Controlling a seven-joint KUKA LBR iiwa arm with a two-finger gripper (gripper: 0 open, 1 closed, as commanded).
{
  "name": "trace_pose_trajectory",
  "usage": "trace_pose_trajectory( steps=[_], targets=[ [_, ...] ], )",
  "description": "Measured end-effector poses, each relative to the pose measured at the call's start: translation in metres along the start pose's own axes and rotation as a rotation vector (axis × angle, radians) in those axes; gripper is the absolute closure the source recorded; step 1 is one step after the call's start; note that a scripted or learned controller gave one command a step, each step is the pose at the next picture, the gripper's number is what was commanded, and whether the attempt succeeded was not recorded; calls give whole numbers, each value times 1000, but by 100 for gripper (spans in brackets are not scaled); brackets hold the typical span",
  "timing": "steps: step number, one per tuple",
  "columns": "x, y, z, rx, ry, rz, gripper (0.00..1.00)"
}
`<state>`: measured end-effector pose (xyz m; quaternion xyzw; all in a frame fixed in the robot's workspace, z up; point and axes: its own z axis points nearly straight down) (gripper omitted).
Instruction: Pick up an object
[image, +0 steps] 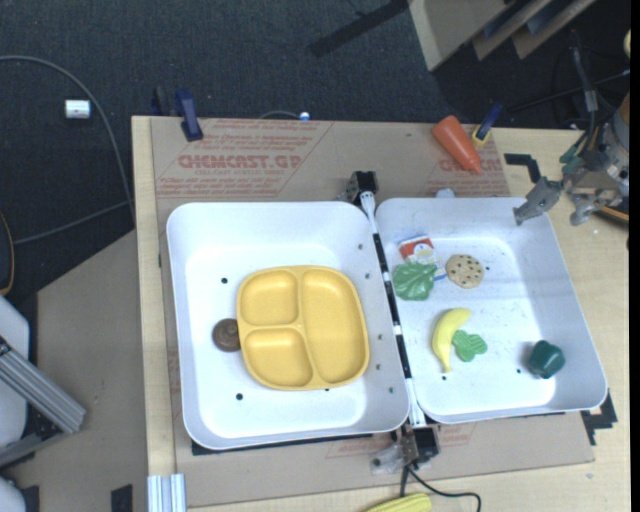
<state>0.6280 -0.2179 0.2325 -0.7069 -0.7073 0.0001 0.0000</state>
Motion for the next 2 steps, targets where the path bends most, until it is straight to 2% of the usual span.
trace_pose_trajectory(
  steps=[1,2],
  targets=[
    [83,-9,54,2,2,-1,0],
    [113,-79,148,1,1,1,0]
  ],
)
